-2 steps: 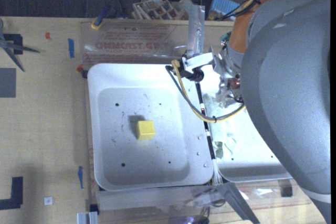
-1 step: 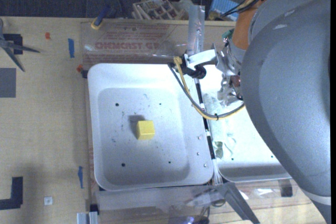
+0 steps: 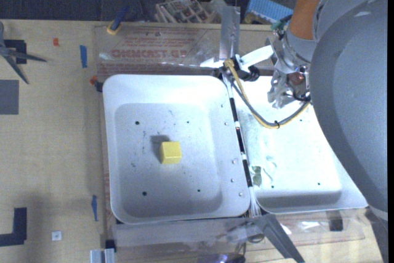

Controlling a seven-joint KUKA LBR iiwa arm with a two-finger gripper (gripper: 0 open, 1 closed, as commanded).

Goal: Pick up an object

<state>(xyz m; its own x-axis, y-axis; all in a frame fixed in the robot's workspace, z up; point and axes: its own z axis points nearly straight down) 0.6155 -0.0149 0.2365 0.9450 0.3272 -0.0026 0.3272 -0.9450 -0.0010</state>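
A small yellow block (image 3: 171, 152) lies near the middle of the left bin (image 3: 123, 95), with a short shadow on its far side. My gripper (image 3: 281, 95) hangs over the far end of the right bin (image 3: 308, 185), well to the right of the block and beyond the divider between the bins. Nothing shows in its grasp. The grey arm with its orange band covers most of the right bin's right side.
A small greenish scrap (image 3: 256, 177) lies in the right bin close to the divider. A yellow cable (image 3: 258, 114) loops from the divider's far end across the right bin. Boxes and clutter stand beyond the bins.
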